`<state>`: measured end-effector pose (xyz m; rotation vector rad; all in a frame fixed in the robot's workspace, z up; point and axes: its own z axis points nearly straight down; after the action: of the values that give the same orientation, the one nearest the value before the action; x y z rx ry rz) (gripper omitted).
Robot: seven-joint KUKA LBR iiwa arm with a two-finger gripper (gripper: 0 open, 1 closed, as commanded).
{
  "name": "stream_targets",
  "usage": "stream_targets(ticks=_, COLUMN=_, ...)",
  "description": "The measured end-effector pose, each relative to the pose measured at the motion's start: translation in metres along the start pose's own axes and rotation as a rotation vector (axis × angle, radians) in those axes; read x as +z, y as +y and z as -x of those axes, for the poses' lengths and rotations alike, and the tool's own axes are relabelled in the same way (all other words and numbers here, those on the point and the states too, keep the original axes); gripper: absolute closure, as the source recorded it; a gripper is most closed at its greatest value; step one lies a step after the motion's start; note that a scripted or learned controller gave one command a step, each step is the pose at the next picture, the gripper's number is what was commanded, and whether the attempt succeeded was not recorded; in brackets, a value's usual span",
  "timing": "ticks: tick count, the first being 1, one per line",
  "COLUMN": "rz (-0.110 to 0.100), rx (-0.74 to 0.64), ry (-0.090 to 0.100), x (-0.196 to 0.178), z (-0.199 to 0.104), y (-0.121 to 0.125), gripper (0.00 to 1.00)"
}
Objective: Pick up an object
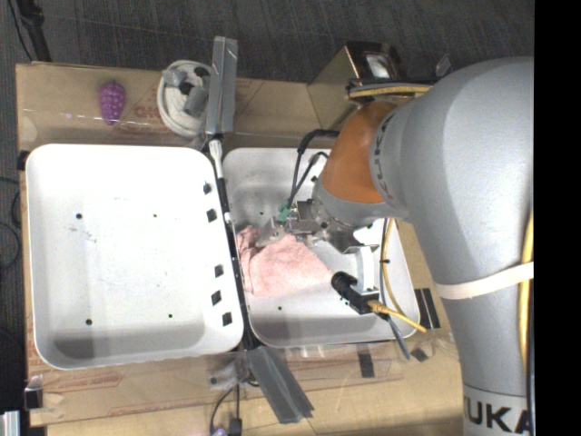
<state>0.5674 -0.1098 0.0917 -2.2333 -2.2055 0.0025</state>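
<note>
Down in the right bin (pixel 272 330), the gripper (pixel 289 222) sits at the upper edge of a pink cloth (pixel 277 263), near the middle of the frame; how it stands, spread or closed, cannot be told from this slanted view, since the wrist hardware and cables crowd around it, and nothing can be seen caught in it. Nearest the lower edge of the frame, the cardboard-coloured bench (pixel 136 384) shows in front of both bins, with a grey bracket (pixel 277 384) lying at a slant below the seam between them. The grey arm (pixel 472 198) fills the right side of the frame, its orange band (pixel 349 166) just above the wrist, and a black cable with a yellow lead (pixel 363 300) hangs beside the cloth, lower right of it. The pink cloth lies crumpled on the floor of the right bin, against its left wall, directly under and left of the wrist. The left bin (pixel 54 243) takes up the left half of the frame, touching the right bin along a shared divider with small black clips (pixel 218 271). Farther back, along the upper left, a purple grape-like toy (pixel 112 101) rests on the bench, and right of it a white roll (pixel 182 98) stands beside a grey upright post (pixel 221 89). Behind all, dark carpet (pixel 272 7) runs across the top.
</note>
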Motion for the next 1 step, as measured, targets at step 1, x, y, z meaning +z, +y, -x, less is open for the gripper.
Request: stream_targets(ticks=1, rz=0.002, rx=-0.052, ry=0.0, x=-0.0007, z=0.0292, y=0.0178, gripper=0.0)
